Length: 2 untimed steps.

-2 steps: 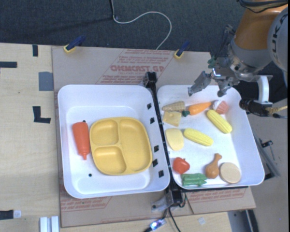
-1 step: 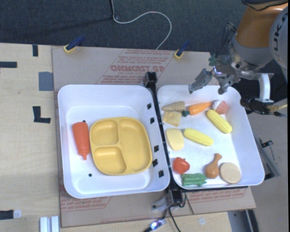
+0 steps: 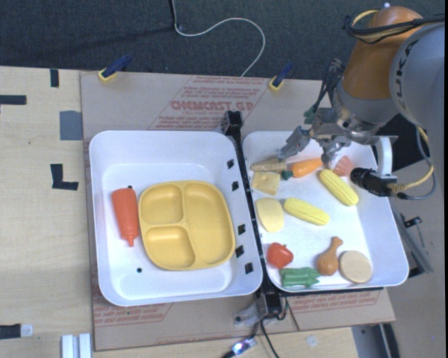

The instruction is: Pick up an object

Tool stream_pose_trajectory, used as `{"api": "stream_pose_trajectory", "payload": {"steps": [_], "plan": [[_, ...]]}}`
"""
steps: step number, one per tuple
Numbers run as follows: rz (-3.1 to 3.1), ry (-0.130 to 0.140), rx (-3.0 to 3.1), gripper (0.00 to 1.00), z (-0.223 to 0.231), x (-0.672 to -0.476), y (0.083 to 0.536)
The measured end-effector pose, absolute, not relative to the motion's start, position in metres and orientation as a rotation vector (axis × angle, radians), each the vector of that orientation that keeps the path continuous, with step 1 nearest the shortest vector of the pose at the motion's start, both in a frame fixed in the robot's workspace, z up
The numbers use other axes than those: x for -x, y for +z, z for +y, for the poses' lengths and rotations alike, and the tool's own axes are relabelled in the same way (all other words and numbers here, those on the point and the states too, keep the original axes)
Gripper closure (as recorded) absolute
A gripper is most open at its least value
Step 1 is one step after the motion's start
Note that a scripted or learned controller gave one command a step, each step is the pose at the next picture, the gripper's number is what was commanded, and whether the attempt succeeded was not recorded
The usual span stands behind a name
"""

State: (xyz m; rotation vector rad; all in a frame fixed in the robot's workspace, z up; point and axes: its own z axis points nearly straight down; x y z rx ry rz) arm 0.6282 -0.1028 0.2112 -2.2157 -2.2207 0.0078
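Toy foods fill the right bin (image 3: pixel 392 233): an orange carrot (image 3: pixel 305 168) lies near its far edge, just beside a pale wedge (image 3: pixel 266 182), with two yellow corn cobs (image 3: pixel 338 187) (image 3: pixel 306 212), a pale oval piece (image 3: pixel 269 215), a red pepper (image 3: pixel 280 255), a green piece (image 3: pixel 299 277), a brown drumstick (image 3: pixel 329 256) and a round tan slice (image 3: pixel 355 266) spread toward the near edge. A pink piece (image 3: pixel 343 165) sits by the upper corn cob. The pincer (image 3: pixel 313 149) hangs over the far part of this bin, its two fingers spread apart, one tip near the carrot's green end and the other beside the pink piece; nothing sits between them. The grey arm (image 3: pixel 403 58) with its orange band reaches in from the right. In the left bin (image 3: pixel 104 200) rest a yellow divided plate (image 3: pixel 187 224) and, just beside it, an orange-red sausage-shaped toy (image 3: pixel 125 213). Both bins stand on a cardboard sheet (image 3: pixel 201 103) on the worktop (image 3: pixel 30 200).
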Motion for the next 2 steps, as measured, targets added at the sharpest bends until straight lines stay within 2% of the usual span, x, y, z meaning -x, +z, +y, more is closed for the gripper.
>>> {"api": "stream_pose_trajectory", "payload": {"steps": [1, 2], "plan": [[-2.22, 0.009, 2.216, 0.0, -0.107, -0.631, 0.151], [-2.219, 0.009, 2.216, 0.0, -0.11, -0.623, 0.088]]}}
